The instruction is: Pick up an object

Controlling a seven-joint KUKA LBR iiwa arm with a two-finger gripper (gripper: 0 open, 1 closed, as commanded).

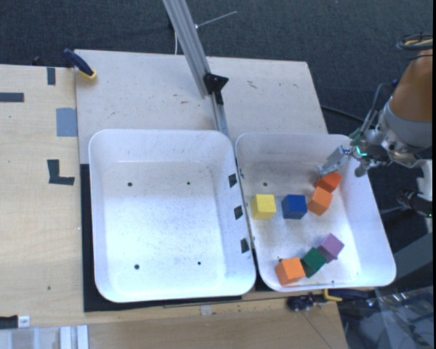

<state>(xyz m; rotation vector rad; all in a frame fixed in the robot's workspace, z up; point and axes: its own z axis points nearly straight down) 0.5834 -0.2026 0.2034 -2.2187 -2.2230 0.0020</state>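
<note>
Gripper (333,167) sits low over the right bin (374,227), an orange block (328,181) apparently between its closed-in fingers, second orange block (319,201) just below; we judge a straight, slow lift best, keeping clear of that neighbour and the bin wall.

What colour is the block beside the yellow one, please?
Blue: the block, right of the yellow block, camera view.

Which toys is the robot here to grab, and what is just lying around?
For the job: yellow cube, blue cube, two orange blocks, orange cube, green block, purple block, gripper.

Lying about: blue-and-yellow clamp, grey tape patches.
</note>
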